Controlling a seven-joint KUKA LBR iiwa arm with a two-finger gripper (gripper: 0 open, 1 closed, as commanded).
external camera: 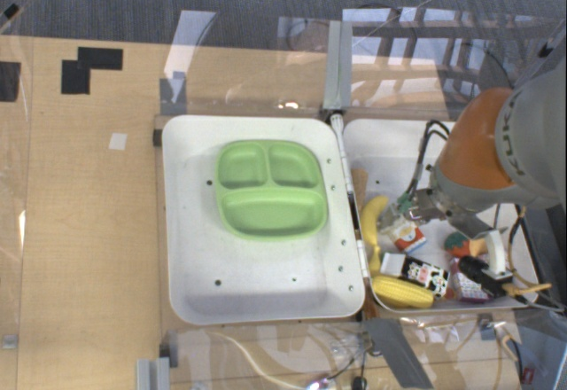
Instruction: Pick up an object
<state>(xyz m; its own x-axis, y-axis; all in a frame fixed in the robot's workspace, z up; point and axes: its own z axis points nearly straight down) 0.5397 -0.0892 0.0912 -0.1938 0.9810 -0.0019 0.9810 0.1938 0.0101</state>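
The right bin [390,149] holds a pile of small objects along its near side. A yellow banana [373,224] lies by its left wall, and a yellow corn cob [403,292] lies at the front left. A red and white packet [410,240] and a black and white box [424,273] lie between them. My gripper [413,209] hangs low in this bin under the orange band [474,153], just right of the banana and above the packet. The wrist hides what is directly beneath it.
The left bin [190,273] bears a green divided plate [268,189] at its middle. A metal divider [347,193] separates the bins. An orange and green item [460,245], a white bottle [496,252] and a dark item [472,280] crowd the right bin's front right.
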